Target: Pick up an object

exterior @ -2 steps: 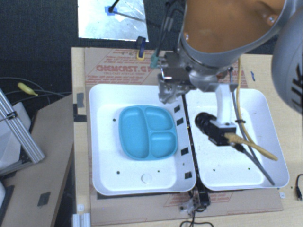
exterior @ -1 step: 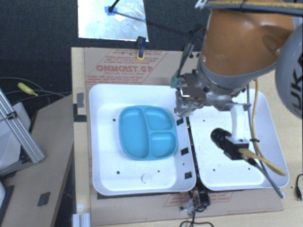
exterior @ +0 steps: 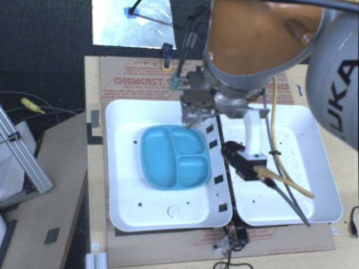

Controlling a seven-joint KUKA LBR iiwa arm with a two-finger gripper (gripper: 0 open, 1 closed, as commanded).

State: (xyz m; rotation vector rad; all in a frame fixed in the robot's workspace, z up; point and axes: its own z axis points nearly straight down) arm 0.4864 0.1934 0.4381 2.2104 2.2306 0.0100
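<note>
Glossy white left bin (exterior: 126, 206) under smooth blue three-compartment plastic tray (exterior: 175, 156).

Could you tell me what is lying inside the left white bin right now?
A blue divided tray lies flat in the left bin. The gripper hangs over the tray's far edge, covering that part of the rim and the bin floor behind it.
</note>
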